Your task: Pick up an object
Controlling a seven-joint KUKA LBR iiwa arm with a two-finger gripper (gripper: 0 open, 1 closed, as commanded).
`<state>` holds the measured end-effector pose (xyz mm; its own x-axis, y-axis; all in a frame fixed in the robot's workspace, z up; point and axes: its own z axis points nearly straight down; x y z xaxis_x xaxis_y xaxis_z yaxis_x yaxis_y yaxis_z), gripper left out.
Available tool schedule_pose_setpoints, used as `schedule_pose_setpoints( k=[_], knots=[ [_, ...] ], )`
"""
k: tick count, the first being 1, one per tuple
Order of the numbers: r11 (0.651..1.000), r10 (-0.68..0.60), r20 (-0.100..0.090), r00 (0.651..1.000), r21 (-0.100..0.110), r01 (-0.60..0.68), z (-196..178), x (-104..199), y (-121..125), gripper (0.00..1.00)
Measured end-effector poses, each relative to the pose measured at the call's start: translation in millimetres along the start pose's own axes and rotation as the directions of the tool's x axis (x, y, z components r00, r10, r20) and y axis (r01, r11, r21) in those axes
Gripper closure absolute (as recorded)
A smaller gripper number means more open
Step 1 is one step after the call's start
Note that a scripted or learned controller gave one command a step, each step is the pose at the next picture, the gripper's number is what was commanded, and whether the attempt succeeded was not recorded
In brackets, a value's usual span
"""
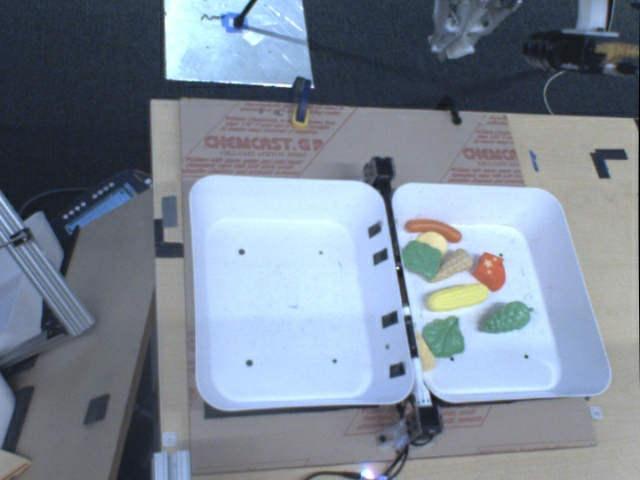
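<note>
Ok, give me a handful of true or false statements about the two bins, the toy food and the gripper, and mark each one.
1. All the toy food lies in the right bin. True.
2. The gripper is down inside the left bin. False: it hangs above the bench's far edge, clear of both bins.
3. The yellow corn cob lies near the middle of the right bin. True.
4. The red sausage is at the near edge of its bin. False: it lies toward the far edge.
5. The red pepper sits in the left bin. False: it is in the right bin, beside the corn.
</note>
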<state>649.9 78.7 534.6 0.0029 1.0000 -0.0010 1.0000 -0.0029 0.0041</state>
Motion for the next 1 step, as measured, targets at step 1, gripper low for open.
schedule_pose_setpoints(
  k=[1],
  knots=[
    [1.0, -0.01, -0.001, 1.0, 0.014, 0.01, 116.5, 56.7, 17.5, 1.0]
  ],
)
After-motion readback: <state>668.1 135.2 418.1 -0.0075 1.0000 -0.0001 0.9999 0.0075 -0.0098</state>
